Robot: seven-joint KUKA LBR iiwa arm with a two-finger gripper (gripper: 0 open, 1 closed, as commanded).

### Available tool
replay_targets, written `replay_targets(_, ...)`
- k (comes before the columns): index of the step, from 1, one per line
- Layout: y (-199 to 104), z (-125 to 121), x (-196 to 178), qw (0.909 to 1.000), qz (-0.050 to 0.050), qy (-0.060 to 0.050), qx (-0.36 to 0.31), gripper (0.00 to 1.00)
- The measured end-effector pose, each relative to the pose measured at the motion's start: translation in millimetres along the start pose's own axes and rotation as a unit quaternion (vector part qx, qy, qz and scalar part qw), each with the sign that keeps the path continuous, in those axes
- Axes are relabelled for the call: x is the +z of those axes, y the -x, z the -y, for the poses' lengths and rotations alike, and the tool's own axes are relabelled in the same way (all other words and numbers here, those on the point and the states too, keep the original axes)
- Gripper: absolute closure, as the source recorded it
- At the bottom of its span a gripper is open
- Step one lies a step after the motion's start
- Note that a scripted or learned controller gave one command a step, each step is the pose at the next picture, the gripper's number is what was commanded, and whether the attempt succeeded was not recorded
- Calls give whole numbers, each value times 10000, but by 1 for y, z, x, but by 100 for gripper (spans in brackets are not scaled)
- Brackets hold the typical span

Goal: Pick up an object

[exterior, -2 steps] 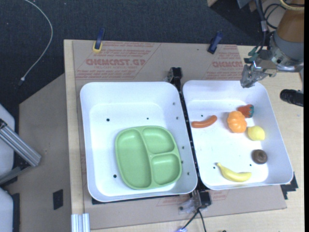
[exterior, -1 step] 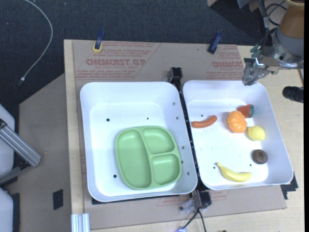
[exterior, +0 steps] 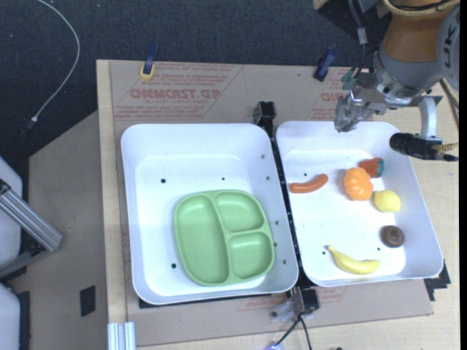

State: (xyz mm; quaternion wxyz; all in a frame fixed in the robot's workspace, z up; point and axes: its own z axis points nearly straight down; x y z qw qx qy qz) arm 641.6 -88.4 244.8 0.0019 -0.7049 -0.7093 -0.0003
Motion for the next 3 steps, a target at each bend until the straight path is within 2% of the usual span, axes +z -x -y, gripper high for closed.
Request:
replay_targets(2, -105, -11, -9, 10000, 10, 22, 2, 100)
replay_targets(3, -148, -9, -1, 10000, 6, 0, 8, 100)
